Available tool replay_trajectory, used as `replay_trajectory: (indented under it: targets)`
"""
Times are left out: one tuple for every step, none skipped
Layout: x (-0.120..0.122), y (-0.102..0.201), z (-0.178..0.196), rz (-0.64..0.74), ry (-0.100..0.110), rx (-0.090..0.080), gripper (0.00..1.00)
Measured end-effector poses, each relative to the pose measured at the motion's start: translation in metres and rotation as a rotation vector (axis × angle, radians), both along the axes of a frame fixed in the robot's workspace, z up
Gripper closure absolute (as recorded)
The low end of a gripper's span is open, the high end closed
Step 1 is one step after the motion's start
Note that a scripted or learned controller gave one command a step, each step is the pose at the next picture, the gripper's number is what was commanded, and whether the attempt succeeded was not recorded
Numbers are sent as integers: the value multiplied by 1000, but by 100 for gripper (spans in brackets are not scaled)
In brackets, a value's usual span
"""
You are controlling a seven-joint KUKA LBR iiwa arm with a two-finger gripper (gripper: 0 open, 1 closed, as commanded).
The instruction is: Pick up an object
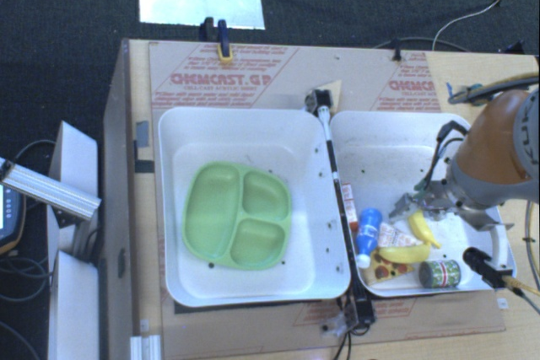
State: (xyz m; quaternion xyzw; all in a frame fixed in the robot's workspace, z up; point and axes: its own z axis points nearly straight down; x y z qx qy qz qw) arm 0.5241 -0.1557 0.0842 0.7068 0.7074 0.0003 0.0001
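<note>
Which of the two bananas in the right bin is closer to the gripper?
The upper banana, slanting just beside the gripper. The other banana lies flatter, lower in the bin, next to the green can.

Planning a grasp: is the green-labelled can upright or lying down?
Lying down: the can shows its label side lengthwise on the right bin floor, below the bananas.

A green three-compartment plastic plate [239, 216] is set in the left white shallow bin [181, 135]. In the right white shallow bin [380, 139], a blue-capped bottle [367, 232], two yellow bananas [412, 242] and a green-labelled can [440, 272] are gathered near its near edge, the can rightmost.
</note>
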Motion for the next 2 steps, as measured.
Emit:
replay_trajectory:
  targets:
    - [1,0,11,1,-3,0,100]
    - [9,100,101,4,-4,1,100]
